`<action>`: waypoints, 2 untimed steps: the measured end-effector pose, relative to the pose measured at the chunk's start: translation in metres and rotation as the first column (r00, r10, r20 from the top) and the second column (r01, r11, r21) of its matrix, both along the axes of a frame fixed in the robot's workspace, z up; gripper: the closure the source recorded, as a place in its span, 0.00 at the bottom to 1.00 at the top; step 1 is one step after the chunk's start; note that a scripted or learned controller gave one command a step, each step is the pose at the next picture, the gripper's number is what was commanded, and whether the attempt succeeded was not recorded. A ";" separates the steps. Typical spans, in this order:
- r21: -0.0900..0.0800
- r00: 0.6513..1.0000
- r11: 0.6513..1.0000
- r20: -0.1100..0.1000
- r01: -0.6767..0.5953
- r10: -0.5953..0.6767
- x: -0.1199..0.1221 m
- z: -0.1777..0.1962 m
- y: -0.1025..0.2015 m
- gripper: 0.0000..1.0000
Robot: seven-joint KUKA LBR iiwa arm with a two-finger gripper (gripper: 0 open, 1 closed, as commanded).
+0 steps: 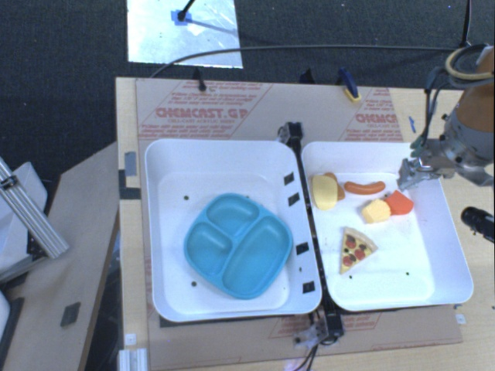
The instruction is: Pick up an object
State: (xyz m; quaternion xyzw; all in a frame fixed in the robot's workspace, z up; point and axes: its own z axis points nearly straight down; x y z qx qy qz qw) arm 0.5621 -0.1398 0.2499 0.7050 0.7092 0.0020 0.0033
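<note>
Nearest the camera in the right bin (456, 284), a pizza slice (356, 250) lies flat: thin, probably light rigid plastic, and awkward for me to pinch except across its edges. Beyond it sit a yellow block (377, 211) and, touching it, an orange-red piece (399, 202); both look small, stiff and light, and the yellow block's chunky sides seem the surest hold. Farther back lie a sausage (364, 186), smooth and likely to roll, and at the divider a yellow rounded piece (326, 191). My claw (411, 171) hangs above the bin's far right part, just beside the orange-red piece; whether it is released or clenched I cannot tell. In the left bin (166, 161) rests a blue divided plate (237, 244), broad and shallow, poor to grasp.
</note>
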 end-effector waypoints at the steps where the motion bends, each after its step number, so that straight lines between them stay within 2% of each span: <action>1: 0.001 1.000 1.000 -0.004 0.000 0.000 0.001 0.018 0.000 1.00; 2: 0.003 1.000 1.000 -0.007 -0.003 0.003 -0.010 0.011 0.044 1.00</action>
